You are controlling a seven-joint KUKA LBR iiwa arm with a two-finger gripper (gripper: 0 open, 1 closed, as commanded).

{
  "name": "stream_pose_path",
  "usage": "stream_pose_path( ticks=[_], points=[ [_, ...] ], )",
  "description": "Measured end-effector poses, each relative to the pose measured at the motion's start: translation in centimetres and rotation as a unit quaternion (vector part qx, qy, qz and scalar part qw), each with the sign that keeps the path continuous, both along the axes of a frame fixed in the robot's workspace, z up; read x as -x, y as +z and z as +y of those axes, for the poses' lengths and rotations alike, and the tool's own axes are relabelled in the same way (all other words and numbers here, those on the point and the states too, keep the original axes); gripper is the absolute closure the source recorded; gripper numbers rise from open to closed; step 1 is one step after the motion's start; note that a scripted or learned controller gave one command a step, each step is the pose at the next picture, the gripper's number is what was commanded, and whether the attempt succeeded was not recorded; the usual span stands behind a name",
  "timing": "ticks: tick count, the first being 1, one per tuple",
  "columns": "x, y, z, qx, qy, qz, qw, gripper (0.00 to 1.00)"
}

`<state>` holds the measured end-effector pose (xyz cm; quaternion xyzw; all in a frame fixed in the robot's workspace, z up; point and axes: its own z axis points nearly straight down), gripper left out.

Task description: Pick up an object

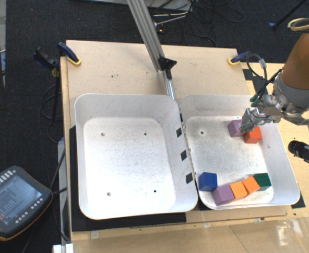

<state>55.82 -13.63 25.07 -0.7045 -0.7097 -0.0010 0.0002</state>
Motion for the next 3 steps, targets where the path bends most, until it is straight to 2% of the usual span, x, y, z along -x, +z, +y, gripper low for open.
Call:
stream_pose_path(
  ticks=[1,3],
  points=[
    [0.3,-0.8,4.7,0.0001,0.0,0.001,1.0,1.0],
    [2.4,-0.3,16.3,-0.0003,0.001,0.001,1.0,1.0]
  ],
)
